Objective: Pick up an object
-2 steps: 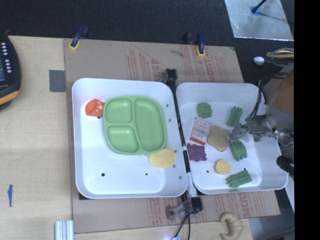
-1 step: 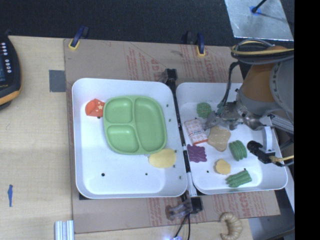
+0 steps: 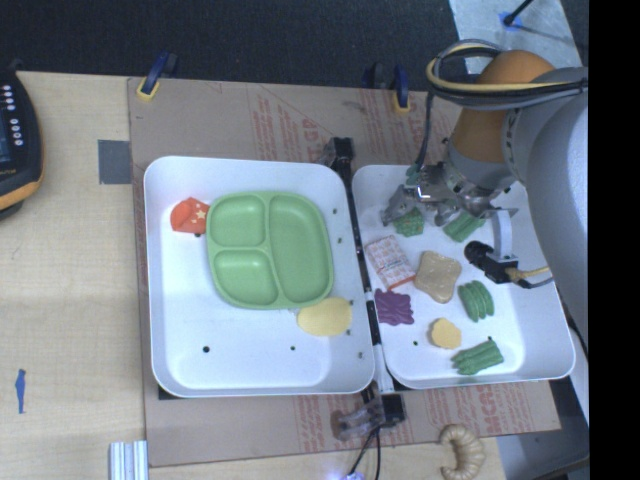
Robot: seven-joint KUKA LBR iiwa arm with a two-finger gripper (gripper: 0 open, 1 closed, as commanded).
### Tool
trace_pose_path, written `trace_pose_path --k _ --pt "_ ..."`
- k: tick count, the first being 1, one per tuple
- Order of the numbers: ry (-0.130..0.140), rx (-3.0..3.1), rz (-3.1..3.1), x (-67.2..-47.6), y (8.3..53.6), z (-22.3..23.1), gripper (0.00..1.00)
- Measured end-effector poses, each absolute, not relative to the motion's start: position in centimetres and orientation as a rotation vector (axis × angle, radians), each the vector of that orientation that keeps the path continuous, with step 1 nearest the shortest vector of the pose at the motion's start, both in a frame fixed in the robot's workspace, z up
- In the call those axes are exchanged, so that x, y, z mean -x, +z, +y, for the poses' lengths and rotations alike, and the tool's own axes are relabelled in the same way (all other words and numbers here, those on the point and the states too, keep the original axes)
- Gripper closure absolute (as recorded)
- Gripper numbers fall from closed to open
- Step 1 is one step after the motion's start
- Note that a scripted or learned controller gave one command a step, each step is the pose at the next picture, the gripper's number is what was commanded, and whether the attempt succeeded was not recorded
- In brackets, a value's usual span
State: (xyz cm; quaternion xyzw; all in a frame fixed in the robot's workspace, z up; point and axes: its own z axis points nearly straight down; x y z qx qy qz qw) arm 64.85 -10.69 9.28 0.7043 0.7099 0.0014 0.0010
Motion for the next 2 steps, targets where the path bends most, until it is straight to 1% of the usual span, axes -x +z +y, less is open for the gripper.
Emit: trace_pose_path --k 1,2 --pt "0.000 -2.216 2.227 -65.70 9.25 -9.92 0.00" --pt "-0.001 -2.219 2.223 -65.66 9.25 -10.90 0.00"
